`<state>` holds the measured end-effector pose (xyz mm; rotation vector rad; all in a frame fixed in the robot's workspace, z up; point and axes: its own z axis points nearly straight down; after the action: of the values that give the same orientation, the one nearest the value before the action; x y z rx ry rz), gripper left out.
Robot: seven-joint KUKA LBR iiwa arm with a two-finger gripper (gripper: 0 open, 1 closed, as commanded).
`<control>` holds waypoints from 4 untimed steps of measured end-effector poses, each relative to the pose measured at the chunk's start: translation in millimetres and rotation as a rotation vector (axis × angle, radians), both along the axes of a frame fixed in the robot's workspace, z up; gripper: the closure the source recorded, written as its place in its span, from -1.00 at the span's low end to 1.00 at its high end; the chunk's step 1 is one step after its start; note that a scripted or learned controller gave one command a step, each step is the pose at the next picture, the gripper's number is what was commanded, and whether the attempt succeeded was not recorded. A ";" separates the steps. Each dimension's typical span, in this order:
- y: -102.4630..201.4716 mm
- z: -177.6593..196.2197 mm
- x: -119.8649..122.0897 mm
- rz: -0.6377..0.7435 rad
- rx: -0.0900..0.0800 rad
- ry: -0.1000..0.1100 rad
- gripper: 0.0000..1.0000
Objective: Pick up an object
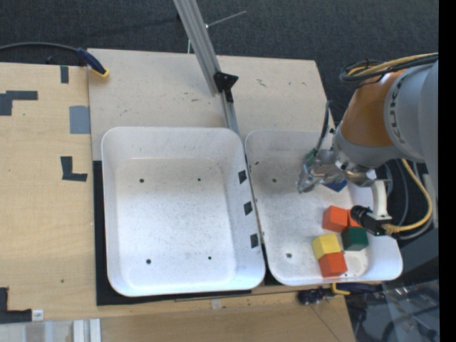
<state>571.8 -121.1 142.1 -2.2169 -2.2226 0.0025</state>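
- Nearest the camera, at the lower right of the frame, four small blocks sit bunched in the bottom right corner of the right bin. An orange-red block lies lowest, a yellow block touches it just above, a dark green block is at the yellow one's right, and a second orange block sits highest.
- These are the likely things to pick: plain cube-like pieces with flat faces and solid colours, which should suit a two-finger pinch. Packed this tightly, though, there looks to be little room for fingers between them.
- They probably rest where the sloping bin wall keeps them, pressed into the corner.
- Just above the cluster, toward the middle right, the gripper hangs over bare bin floor, apart from the blocks. Nothing is seen in it, and whether its jaws are spread or closed I cannot tell.
- The left bin fills the frame's centre left.
- Farthest, a slanted metal pole runs from the top centre down to the bins' shared edge.
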 end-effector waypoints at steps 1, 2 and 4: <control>-1.4 63.0 4.4 -0.001 -0.002 -0.009 1.00; -0.9 76.5 4.9 -0.001 0.000 -0.003 1.00; 120.4 75.6 21.3 0.005 0.001 -0.001 1.00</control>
<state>593.1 -0.8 217.7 -2.2115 -2.2278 0.0004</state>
